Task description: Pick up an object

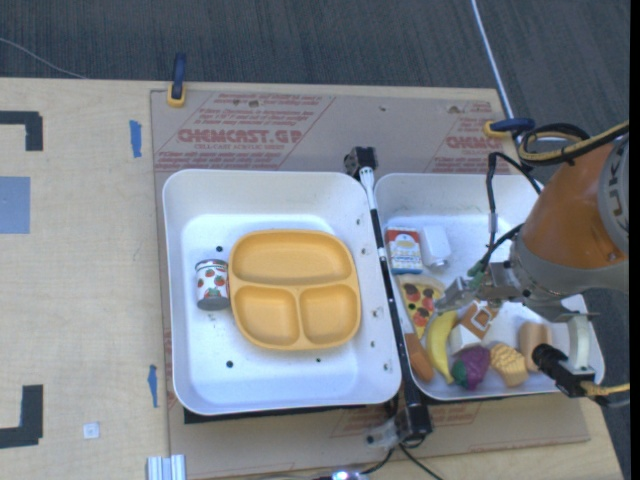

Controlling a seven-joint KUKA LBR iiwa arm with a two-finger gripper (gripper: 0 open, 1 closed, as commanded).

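While my end effector hovers low in the right bin (finger state I cannot tell), the banana lies just below-left, long axis running toward the bin's front.

The wooden bench bears a printed board, seemingly cardboard, under two white bins.

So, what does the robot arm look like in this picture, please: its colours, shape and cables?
The arm is thick and rounded, with a broad orange band above a grey wrist section. Black cables loop beside it. The gripper is small, metallic and grey.
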